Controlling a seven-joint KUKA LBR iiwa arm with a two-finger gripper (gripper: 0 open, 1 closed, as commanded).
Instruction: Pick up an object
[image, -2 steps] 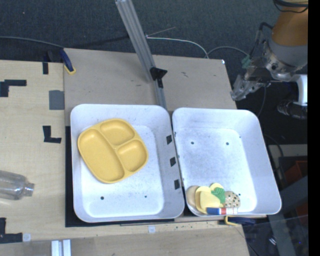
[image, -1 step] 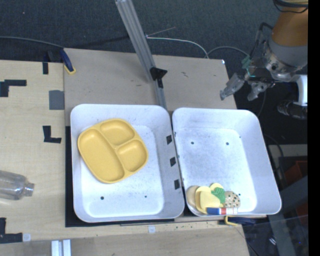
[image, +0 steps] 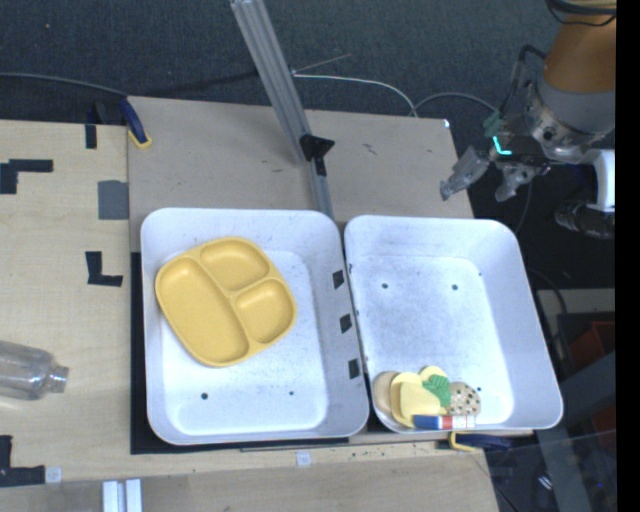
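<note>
Looking down through the one camera view, you are seeing the gripper (image: 487, 178) hanging off the bench's far right corner, above and outside the right bin (image: 520, 290), with nothing between its fingers (image: 458, 181). The jaws are standing apart, so I am reading them as open and gripping nothing. Below the jaws and well apart from them, at the near edge of the right bin, a small heap of toys (image: 428, 400) is lying: yellowish pieces, a green one, a speckled round one and a red-and-blue strip along the rim, all touching or overlapping so that it is hard to tell them apart. Off to the left of the jaws and lower, the yellow divided plate (image: 224, 298) is lying flat in the left bin (image: 160, 400), tilted a little against the bin's sides. Farther left again, well beyond both bins, a clear bottle (image: 30, 370) is resting on its side on the bench. As I judge it, you are watching the task at its start: nothing is being lifted, no object is being touched, and the whole of the reach, the descent, the closing and the lift are remaining to be done.
</note>
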